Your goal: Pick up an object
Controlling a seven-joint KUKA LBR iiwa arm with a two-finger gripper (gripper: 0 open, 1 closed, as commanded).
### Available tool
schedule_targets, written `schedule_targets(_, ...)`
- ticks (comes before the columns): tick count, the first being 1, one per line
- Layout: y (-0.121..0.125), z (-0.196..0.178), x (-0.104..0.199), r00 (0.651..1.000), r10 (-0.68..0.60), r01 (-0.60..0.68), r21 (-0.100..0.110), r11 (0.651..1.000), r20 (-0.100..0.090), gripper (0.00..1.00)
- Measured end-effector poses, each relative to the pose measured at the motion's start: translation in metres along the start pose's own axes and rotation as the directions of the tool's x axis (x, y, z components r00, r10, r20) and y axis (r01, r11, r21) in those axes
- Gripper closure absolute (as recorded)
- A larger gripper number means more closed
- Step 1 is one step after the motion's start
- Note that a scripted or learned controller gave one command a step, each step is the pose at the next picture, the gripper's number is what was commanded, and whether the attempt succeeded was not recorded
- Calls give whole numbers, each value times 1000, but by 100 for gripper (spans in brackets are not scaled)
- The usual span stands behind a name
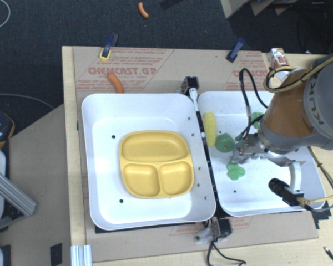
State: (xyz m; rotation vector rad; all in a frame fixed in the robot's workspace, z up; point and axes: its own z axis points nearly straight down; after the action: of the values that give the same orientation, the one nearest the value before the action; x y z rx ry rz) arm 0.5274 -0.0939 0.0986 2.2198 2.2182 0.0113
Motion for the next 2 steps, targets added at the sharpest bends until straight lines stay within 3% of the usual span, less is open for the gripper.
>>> schedule_targets(2, -6, -99, -1, 1000, -2, 2, 1, 1000, 5, 100)
